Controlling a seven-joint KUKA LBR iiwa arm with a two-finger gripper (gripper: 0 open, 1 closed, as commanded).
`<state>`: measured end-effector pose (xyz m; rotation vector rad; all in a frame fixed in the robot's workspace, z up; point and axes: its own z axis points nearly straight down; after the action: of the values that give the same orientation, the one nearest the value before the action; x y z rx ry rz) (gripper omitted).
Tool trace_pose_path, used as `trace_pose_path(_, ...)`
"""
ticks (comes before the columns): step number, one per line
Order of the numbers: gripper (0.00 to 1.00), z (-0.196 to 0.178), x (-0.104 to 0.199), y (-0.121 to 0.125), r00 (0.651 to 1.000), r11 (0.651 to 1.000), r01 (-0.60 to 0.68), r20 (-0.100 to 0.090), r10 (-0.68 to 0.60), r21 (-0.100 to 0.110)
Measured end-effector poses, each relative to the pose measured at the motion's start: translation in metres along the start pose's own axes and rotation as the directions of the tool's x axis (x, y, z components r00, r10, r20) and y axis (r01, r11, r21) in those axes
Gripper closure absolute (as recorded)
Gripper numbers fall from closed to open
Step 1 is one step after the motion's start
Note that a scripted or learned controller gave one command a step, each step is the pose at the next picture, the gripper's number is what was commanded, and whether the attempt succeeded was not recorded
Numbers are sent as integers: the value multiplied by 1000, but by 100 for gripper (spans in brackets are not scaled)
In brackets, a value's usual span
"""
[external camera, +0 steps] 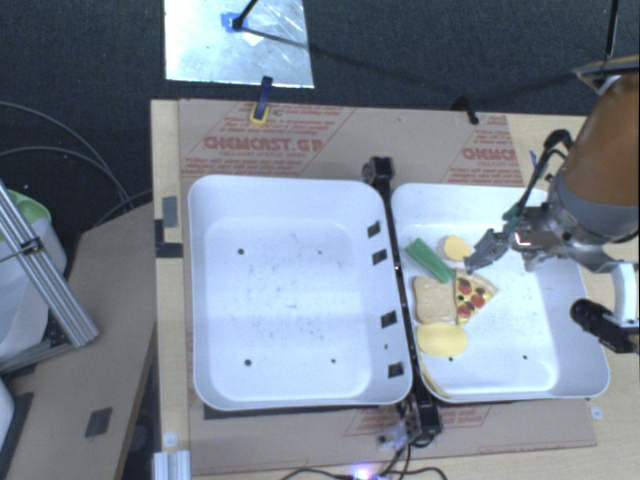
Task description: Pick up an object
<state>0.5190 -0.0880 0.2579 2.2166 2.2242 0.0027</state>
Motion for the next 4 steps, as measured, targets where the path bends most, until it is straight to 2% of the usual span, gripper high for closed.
trace_pose_path(1,0,159,-4,-38,1000,1000,-4,-3,4,18)
trace_pose_path(2,0,172,2,14,1000,1000,2,0,-2,-2)
trace_pose_path(3,0,171,3,44,1000,1000,1,0,-1,-4)
trace_pose_path(4,0,68,81,2,1000,1000,5,-1,-5,-5)
